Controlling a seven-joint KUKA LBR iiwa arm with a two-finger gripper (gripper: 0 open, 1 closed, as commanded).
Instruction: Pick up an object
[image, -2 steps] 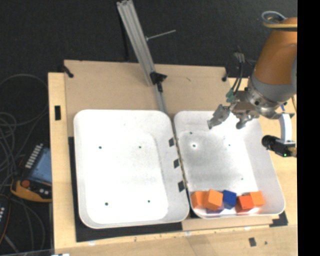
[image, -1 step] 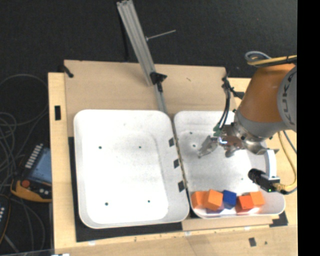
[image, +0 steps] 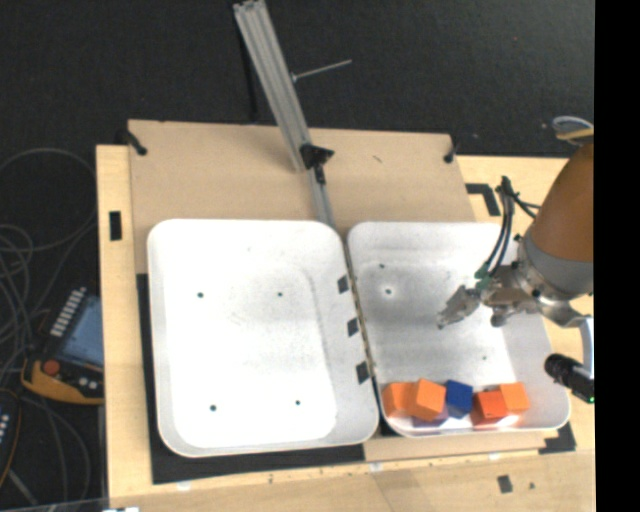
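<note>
Blocks (image: 455, 399) lie along right bin's (image: 400, 260) near edge, apart from gripper (image: 470, 305).

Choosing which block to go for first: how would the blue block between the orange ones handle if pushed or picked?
The blue block looks flat-faced, so it should slide rather than roll. Orange blocks crowd both sides, likely leaving the tool little finger room.
</note>
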